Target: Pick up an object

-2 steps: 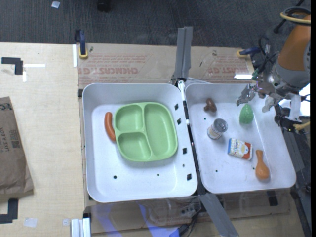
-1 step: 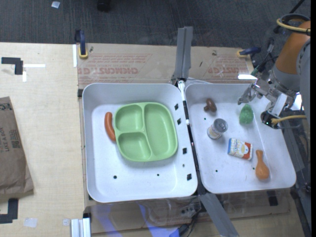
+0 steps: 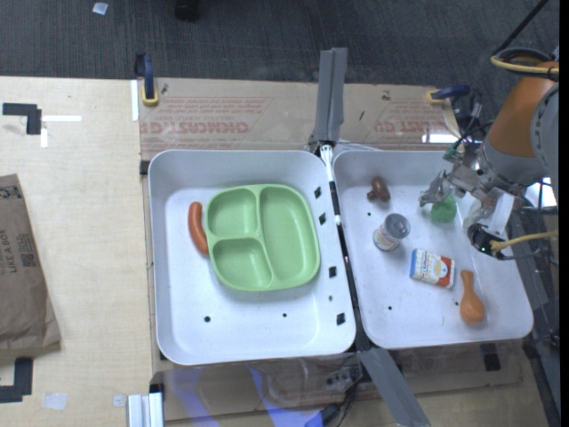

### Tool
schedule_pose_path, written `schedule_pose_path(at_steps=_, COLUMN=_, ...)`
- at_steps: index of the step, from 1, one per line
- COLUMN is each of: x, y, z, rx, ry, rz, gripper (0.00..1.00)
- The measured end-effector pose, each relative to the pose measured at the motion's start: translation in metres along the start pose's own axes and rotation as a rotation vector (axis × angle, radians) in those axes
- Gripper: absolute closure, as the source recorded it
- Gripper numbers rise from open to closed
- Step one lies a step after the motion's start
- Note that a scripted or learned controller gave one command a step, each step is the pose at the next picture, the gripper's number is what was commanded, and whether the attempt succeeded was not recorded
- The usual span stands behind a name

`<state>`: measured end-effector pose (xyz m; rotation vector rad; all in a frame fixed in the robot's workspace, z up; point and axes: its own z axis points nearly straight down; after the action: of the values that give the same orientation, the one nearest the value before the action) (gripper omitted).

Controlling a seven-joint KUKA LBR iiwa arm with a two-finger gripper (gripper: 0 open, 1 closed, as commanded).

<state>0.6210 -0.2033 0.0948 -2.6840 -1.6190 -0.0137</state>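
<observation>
Bins come first: the left bin [image 3: 173, 265] and the right bin [image 3: 391, 323] sit side by side on the bench, touching along a shared middle edge. Reaching in from the right, the grey arm [image 3: 524, 123] with its orange band hangs over the far right corner of the right bin. A green divided plate [image 3: 264, 236] with three compartments lies in the middle of the left bin, and an orange sausage-shaped toy [image 3: 197, 227] lies just beside its left rim.

The gripper [image 3: 452, 194] is low over a small green object [image 3: 444, 209]; whether it grips that object cannot be told. In the right bin, an orange gourd-shaped toy [image 3: 470, 298] lies near the right wall, a small printed packet [image 3: 432, 268] just left of it, a small round can [image 3: 390, 232] nearer the middle, and a small brown object [image 3: 380, 189] toward the far side.
</observation>
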Motion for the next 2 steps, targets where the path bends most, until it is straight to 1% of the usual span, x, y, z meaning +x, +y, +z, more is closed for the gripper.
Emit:
schedule_pose_path(at_steps=1, x=0.005, y=-0.026, z=0.003, rx=0.001, ry=-0.012, rz=0.147, gripper=0.00)
schedule_pose_path(at_steps=2, x=0.016, y=0.009, z=-0.153, rx=-0.002, ry=-0.013, rz=0.328, gripper=0.00)
